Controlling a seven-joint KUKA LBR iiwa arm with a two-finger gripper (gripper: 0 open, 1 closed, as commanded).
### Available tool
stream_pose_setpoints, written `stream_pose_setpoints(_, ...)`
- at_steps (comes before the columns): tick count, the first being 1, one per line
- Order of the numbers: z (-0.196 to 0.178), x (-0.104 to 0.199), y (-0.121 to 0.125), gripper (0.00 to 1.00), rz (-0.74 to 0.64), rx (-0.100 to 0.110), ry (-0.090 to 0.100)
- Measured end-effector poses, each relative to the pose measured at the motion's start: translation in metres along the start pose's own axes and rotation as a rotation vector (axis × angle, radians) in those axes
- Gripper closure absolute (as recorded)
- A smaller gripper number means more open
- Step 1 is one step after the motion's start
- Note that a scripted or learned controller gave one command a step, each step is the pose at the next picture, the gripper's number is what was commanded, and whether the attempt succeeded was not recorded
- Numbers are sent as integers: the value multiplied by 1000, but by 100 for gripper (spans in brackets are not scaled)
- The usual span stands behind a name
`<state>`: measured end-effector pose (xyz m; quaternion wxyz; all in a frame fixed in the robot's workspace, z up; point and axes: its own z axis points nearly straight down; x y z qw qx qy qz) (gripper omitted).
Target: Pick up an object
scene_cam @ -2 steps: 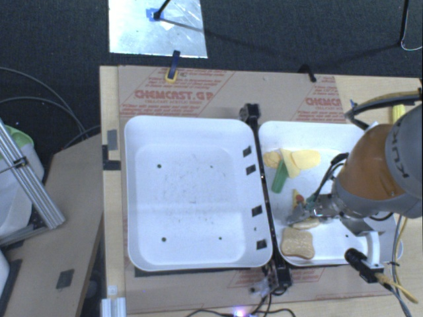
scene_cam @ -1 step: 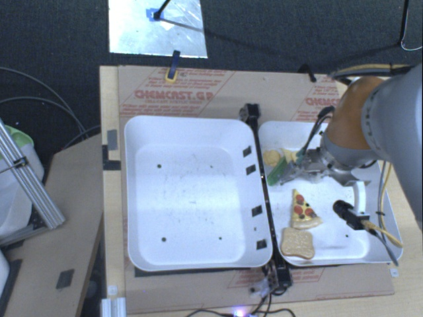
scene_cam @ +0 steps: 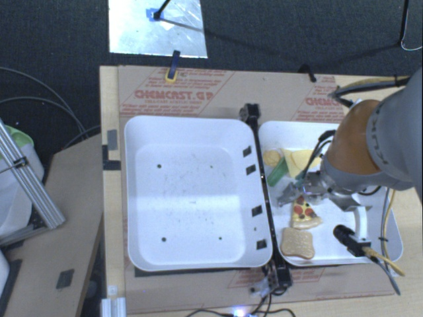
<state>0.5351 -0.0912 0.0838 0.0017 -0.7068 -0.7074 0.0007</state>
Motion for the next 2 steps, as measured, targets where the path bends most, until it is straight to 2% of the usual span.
stream_pose_setpoints(1,-11,-1,3,100,-3,-6,-1)
stream_pose_setpoints(2,-107,80,-26,100,-12,-12,3)
